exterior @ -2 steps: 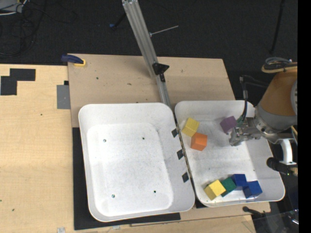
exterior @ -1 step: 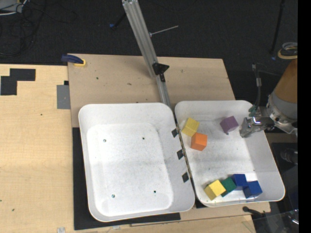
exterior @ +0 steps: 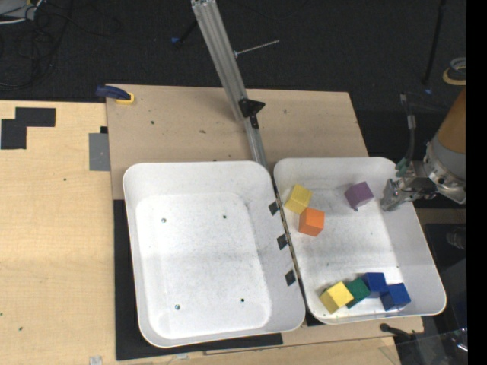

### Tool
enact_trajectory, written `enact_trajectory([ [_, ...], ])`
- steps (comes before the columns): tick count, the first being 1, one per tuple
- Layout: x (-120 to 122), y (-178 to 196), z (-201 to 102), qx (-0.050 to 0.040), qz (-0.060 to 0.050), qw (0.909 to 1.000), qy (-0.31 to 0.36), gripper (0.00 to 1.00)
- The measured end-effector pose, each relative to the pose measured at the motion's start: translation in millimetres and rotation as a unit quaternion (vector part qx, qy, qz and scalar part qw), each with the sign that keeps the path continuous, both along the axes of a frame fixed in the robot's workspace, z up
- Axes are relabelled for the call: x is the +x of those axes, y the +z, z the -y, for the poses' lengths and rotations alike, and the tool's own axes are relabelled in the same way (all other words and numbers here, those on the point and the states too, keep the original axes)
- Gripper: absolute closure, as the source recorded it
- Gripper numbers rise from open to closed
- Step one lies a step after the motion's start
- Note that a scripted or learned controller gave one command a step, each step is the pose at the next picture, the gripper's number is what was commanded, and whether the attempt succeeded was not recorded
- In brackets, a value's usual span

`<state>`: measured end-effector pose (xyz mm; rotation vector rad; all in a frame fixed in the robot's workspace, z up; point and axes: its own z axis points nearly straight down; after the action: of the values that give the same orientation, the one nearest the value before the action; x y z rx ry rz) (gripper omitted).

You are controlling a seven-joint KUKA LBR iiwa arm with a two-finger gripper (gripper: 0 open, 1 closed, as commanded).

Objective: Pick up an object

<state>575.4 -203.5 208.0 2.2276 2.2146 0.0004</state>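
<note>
At the right edge of the frame, the jaws sit over the right bin's (exterior: pixel 426 257) upper right rim; I cannot tell how they stand. A purple block (exterior: pixel 358 195) lies just left of them. Yellow (exterior: pixel 297 198) and orange (exterior: pixel 311 221) blocks touch near the divider; more blocks cluster at the bin's bottom.

A pale wooden bench (exterior: pixel 53 204) is filling the left side — dark carpeted floor (exterior: pixel 342 36) is lying beyond, cables (exterior: pixel 30 10) trailing across its far-left corner.
</note>
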Motion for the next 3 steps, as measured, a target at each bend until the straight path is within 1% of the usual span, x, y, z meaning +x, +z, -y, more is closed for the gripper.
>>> enact_trajectory([
  [1, 1.4, 10.7, -46.0, 0.0008, -0.001, 1.0000, 0.004, 1.00],
  [3, -2.6, 0.2, -142.3, 0.0016, -0.002, 1.0000, 0.005, 1.00],
])
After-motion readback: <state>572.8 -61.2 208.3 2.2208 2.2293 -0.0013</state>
